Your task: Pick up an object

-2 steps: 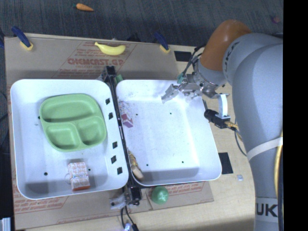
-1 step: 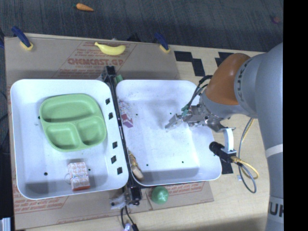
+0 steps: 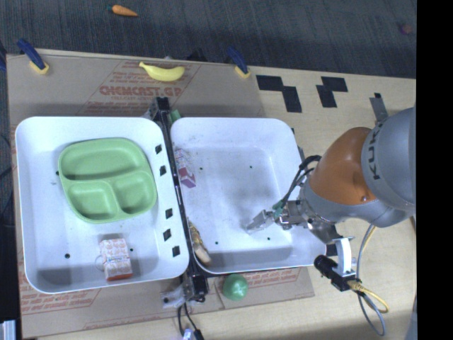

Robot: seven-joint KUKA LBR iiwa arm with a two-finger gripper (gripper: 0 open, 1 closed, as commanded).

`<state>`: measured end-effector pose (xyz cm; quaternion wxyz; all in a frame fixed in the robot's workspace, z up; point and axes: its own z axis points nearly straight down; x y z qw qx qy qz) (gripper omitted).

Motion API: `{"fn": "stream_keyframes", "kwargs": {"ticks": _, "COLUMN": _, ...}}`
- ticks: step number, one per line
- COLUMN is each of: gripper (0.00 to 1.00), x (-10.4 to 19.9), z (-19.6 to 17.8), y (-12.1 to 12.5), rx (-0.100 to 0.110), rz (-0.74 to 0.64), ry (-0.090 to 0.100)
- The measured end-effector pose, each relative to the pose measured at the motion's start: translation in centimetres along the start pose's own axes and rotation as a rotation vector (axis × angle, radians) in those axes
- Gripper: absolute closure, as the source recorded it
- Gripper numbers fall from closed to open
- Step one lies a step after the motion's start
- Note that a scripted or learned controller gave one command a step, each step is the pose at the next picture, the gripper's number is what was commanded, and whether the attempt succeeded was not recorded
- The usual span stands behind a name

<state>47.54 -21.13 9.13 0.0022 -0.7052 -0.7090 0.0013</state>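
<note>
My gripper (image 3: 257, 222) hangs low over the floor of the right bin (image 3: 233, 127), in its lower right part, with the grey and orange arm (image 3: 347, 176) reaching in from the right. I see nothing in its grasp. A small pink and white packet (image 3: 185, 170) lies against the right bin's left wall, well to the left of the gripper. A tan object (image 3: 197, 247) rests in that bin's lower left corner. In the left bin (image 3: 28, 190) lie a green divided plate (image 3: 106, 178) and a small orange and white carton (image 3: 115, 258).
A yellow banana (image 3: 163, 70) lies on the cardboard behind the bins. A green ball (image 3: 235, 286) sits on the bench just in front of the right bin. An orange carrot-like piece (image 3: 124, 10) lies on the dark floor beyond. Blue clamps (image 3: 33, 56) hold the cardboard.
</note>
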Motion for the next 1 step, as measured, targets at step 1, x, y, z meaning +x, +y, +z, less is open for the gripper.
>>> {"fn": "stream_keyframes", "kwargs": {"ticks": 1, "gripper": 0.0, "x": -0.04, "z": -11.29, "y": 0.16, "rx": -0.007, "rz": 0.001, "ry": -0.003}}
